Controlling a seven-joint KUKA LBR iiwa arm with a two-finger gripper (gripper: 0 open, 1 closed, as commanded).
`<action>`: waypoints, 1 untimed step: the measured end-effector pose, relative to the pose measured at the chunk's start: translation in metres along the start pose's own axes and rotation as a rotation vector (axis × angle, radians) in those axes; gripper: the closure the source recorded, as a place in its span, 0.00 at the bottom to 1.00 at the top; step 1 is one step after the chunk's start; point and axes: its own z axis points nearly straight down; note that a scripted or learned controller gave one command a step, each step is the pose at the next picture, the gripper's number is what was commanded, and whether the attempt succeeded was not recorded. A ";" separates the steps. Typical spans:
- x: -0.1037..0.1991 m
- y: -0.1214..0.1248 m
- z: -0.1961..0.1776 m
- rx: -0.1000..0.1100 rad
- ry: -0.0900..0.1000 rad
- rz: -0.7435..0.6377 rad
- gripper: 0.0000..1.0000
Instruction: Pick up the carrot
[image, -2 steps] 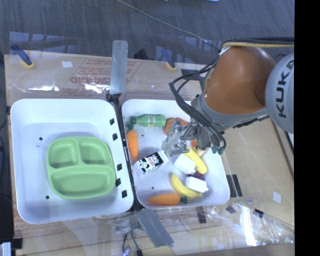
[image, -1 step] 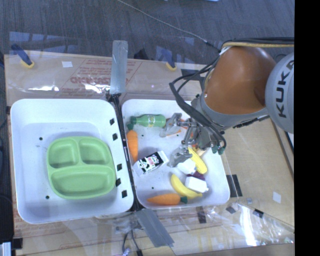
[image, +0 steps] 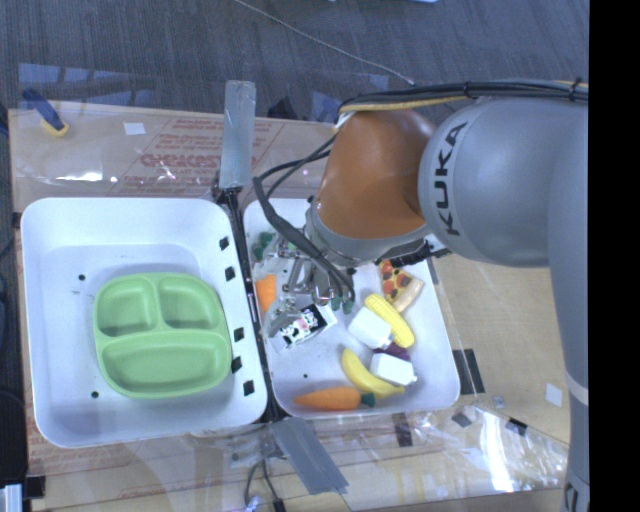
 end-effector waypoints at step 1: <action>-0.026 -0.071 0.005 0.002 -0.009 0.143 0.00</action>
